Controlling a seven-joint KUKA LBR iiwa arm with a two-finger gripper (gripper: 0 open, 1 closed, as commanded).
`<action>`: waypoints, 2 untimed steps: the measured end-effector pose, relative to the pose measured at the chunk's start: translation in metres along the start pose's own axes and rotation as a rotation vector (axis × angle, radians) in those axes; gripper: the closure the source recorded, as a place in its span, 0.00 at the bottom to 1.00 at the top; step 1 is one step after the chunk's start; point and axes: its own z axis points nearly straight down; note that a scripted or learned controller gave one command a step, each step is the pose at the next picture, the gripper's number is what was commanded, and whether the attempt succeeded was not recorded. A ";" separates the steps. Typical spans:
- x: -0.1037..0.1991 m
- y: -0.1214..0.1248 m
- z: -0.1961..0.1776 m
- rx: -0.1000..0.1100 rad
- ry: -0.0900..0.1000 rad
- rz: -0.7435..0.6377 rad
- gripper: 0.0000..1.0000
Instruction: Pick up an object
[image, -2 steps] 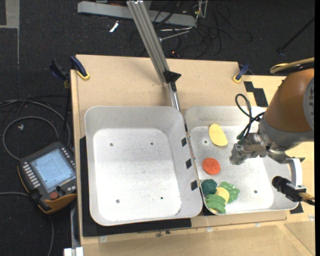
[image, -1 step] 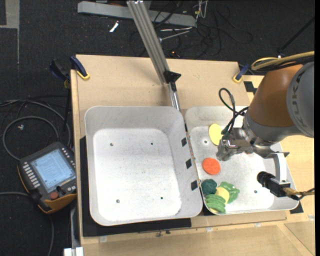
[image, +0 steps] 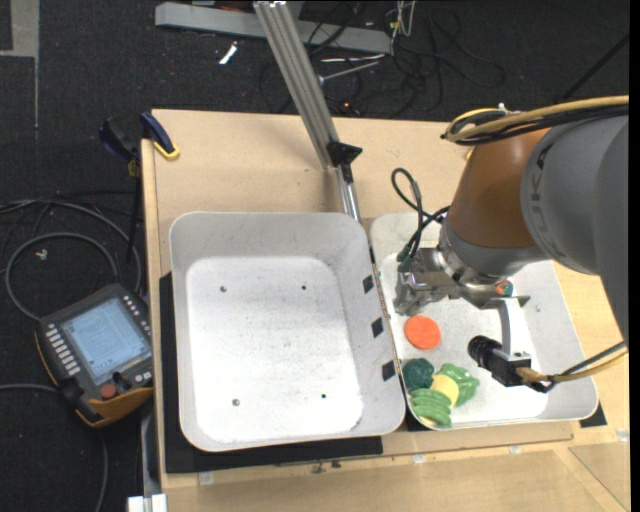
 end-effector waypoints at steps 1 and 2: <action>0.052 0.017 0.004 -0.001 0.000 0.000 1.00; 0.102 0.033 0.005 -0.001 0.000 0.000 1.00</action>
